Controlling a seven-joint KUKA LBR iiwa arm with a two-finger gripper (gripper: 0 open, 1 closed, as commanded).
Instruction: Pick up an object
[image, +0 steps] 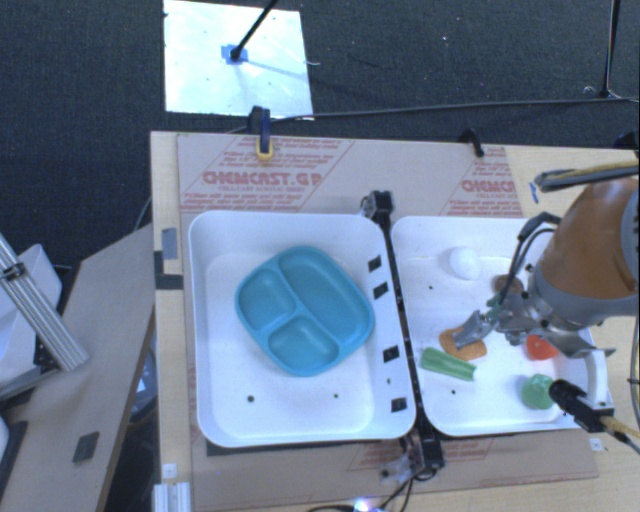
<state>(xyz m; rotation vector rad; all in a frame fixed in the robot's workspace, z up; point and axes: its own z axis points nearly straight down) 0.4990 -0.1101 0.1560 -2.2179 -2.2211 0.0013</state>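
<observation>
A flat orange piece (468, 347) is seen in the right bin (425, 250), with the tool (474, 336) directly over it; whether the tool is wide or narrow cannot be told. Just beside it, a smooth green stick (447, 364) is laid with its long axis running left-right, slightly slanted.
</observation>
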